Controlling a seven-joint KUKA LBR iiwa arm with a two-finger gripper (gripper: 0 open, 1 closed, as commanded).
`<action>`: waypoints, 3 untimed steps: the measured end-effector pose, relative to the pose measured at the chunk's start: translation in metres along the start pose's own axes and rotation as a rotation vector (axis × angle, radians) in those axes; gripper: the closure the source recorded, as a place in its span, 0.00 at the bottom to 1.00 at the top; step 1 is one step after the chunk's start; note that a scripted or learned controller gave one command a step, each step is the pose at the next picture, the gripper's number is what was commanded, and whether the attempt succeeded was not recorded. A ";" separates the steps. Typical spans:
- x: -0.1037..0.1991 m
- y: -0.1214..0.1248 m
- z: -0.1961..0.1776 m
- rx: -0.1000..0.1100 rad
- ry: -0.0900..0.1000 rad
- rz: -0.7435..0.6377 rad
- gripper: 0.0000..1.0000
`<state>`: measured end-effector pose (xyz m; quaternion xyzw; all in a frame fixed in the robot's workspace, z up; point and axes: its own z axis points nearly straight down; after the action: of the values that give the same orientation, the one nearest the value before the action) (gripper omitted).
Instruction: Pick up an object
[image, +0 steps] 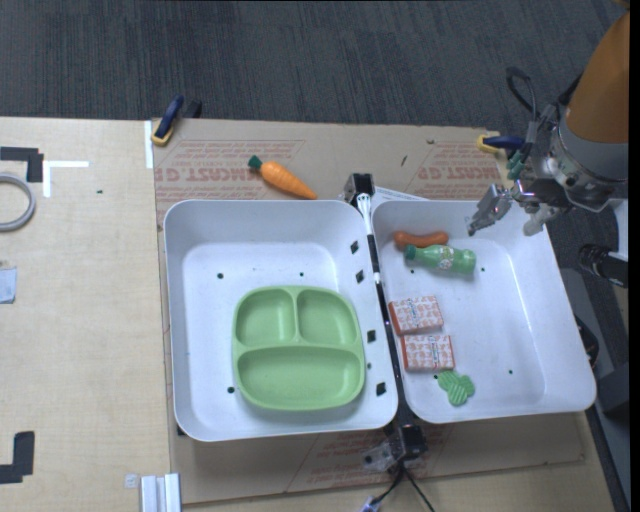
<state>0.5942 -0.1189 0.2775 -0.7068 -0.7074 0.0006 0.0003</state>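
Camera view: right bin (540, 330) holds a green bottle (441, 259) lying flat against an orange sausage (420, 239), two pink cartons (421, 333) and a small green piece (456, 387). Left bin (195, 260) holds a green divided plate (298, 347). Gripper (510, 209) hangs above right bin's far edge, fingers spread, gripping nothing.

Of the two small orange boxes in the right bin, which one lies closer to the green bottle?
The upper box, directly below the green bottle. The lower box lies beside the small green piece.
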 end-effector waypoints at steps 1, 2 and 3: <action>0.015 0.016 0.172 0.000 0.000 0.015 0.00; 0.015 0.016 0.162 0.001 0.001 0.018 1.00; 0.015 0.016 0.162 0.001 0.000 0.017 0.00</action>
<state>0.6101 -0.1044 0.1150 -0.7129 -0.7013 0.0008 0.0007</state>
